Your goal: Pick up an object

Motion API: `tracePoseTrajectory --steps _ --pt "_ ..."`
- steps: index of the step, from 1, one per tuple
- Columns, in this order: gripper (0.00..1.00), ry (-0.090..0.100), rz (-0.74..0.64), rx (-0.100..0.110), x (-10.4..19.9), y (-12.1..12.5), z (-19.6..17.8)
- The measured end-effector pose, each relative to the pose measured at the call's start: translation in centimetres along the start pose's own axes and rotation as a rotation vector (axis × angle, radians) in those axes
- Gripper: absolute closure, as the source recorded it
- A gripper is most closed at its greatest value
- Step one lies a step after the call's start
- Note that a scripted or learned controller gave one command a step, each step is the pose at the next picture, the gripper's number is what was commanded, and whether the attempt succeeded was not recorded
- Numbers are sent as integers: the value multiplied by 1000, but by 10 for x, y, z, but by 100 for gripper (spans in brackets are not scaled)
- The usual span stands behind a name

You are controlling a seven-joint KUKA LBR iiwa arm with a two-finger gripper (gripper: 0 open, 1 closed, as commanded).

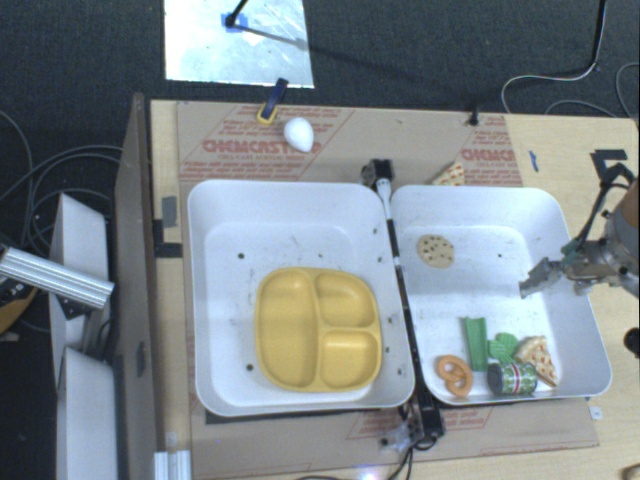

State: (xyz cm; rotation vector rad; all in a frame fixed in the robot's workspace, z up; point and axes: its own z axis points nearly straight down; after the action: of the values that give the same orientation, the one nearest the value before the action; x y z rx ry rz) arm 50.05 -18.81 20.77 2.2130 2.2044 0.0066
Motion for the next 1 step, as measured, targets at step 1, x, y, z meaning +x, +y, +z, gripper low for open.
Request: tracePoseTrajectory --steps 1 --pt "0 13 -9 21 42 -17 82"
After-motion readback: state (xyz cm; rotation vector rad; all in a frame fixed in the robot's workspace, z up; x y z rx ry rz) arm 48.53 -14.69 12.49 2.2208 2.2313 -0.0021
